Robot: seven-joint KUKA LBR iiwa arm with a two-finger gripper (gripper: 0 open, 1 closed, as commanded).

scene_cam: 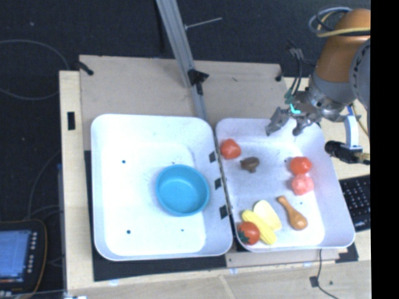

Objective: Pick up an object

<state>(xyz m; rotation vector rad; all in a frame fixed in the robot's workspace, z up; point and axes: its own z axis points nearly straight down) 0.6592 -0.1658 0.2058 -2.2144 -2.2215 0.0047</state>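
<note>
In the camera view, the gripper [288,124] hung over the far edge of the right bin [333,228], its two fingers spread wide with nothing between them. All the candidates lay in that bin: a red tomato [230,149] at the far left by the divider, a small brown piece [250,164] just beside it, a red piece [300,165] and a pink piece [302,184] close together on the right, and nearer the front a tan gourd-shaped toy [292,213], a yellow corn cob [263,222] and another tomato [248,233]. The left bin [106,242] held a blue bowl [181,189]. I judged this the approach stage, no grasp made yet. The next move called for choosing one piece, perhaps the nearby red one, centring above it and descending before closing.
</note>
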